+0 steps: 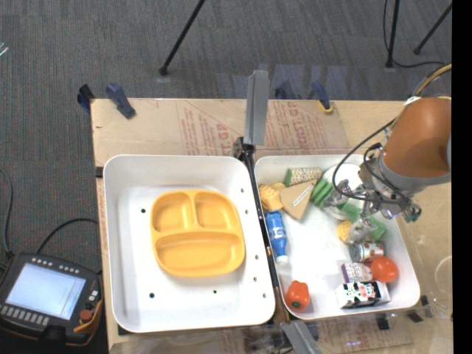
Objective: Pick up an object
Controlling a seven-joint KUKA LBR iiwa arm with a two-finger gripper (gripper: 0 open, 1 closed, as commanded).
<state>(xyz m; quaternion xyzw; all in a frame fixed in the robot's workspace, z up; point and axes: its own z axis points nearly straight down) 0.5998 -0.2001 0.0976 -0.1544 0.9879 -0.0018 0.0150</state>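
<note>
The yellow corn piece (pixel 344 231) lay in the right bin (pixel 317 312), just under our gripper (pixel 363 226) — whether that was open we could not tell — so a straight, slow descent seemed wisest.

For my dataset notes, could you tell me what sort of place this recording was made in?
Most likely a robotics lab test bench, not a kitchen: two white bins on a clamped cardboard-topped table, toy food such as the red pepper, and a teach pendant lying on grey carpet.

Jumbled toy groceries (pixel 333 231), right bin (pixel 324 312)
</note>
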